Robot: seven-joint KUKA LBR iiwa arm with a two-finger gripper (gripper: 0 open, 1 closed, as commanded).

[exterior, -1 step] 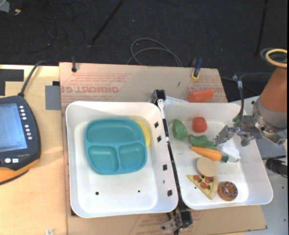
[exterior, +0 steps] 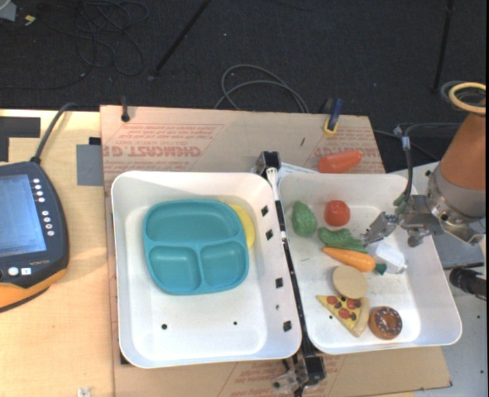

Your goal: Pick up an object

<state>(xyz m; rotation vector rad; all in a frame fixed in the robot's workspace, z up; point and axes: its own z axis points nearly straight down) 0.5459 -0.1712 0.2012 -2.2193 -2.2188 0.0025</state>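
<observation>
The gripper hangs low over the right bin, its 2 fingers apart and nothing between them. It sits just beside the carrot and a white scrap. From here a closing grasp could likely slide off the carrot's tapered body, or catch the scrap instead.

The right bin also holds a green vegetable and a tomato at its far side, and a cookie, pizza slice and doughnut at its near side. The left bin holds a teal divided tray over a yellow plate.
</observation>
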